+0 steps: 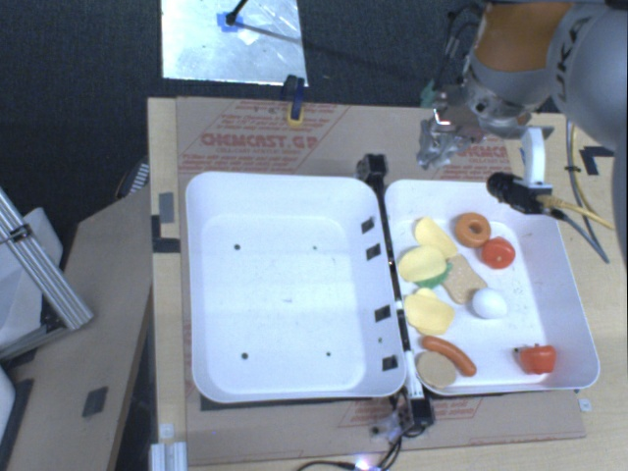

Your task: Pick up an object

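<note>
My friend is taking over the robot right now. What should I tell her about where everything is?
Tool: up above the back edge of the right bin, nothing seen in it; whether it is open or shut is unclear.
All the toy food sits in the right bin: donut, tomato, white egg, sausage, red pepper, and some yellow pieces.
Done: nothing picked up yet.
Left: lower the tool onto one item, grip it, lift it. The donut and tomato lie nearest the tool.
</note>
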### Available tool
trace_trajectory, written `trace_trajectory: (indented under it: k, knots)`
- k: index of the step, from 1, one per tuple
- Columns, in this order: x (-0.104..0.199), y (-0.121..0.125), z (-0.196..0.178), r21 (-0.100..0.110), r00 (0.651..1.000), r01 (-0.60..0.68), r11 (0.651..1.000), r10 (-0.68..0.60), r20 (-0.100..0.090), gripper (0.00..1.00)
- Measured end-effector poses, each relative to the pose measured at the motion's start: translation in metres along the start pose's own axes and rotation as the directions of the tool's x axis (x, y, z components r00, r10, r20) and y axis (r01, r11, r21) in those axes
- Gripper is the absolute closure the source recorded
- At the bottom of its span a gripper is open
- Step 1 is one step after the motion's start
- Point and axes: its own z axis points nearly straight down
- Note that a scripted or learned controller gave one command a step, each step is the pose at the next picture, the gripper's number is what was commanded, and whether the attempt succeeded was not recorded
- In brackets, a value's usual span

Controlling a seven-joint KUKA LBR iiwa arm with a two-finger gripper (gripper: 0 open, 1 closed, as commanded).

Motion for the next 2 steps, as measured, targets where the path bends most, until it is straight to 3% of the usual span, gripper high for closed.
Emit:
trace_trajectory:
  k: [1, 2]
  knots:
    - [0.094, 0.015, -0.017, -0.004, 1.0, 0.002, 1.0, -0.002, -0.002, 1.0]
    - [0.177, 0.009, -0.059, -0.004, 1.0, 0.001, 1.0, -0.001, -0.002, 1.0]
